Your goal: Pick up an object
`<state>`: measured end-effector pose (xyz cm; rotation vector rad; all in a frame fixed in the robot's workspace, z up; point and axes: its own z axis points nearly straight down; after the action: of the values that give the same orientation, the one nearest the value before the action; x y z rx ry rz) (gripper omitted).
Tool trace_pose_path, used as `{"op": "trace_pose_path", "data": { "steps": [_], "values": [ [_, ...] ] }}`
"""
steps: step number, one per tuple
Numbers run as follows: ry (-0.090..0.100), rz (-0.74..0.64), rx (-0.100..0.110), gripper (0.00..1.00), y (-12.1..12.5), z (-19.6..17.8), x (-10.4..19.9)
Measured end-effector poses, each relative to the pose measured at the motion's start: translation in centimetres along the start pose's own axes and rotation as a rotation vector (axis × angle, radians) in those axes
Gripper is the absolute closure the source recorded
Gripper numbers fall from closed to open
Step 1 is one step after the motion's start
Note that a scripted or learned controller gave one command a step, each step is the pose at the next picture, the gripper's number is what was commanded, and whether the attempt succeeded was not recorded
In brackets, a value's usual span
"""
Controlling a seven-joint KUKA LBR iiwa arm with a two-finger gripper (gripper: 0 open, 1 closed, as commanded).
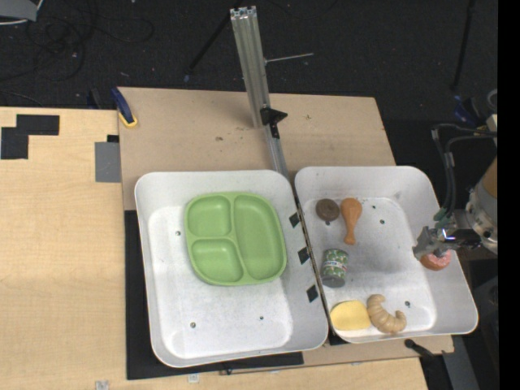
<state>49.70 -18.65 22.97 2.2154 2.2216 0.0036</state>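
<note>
The claw (437, 242) sits at the right bin's (422, 187) right edge, just above a small red thing (437, 259); I cannot tell its state or whether it grips. Nothing looks lifted yet, so the pick remains.

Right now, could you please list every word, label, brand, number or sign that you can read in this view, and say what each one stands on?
No text can be read anywhere in this view.
The small green can in the right bin bears a patterned label, too small and blurred to read.
The green divided plate in the left bin is plain, with no marking.
</note>
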Motion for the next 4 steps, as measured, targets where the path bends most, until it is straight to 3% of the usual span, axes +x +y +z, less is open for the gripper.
{"op": "trace_pose_path", "data": {
  "steps": [1, 4],
  "values": [
    [0.002, 0.000, 0.006, 1.00, 0.0, 0.2, 0.0],
    [0.003, -0.002, 0.007, 1.00, 3.9, -0.4, 13.4]
  ]
}}
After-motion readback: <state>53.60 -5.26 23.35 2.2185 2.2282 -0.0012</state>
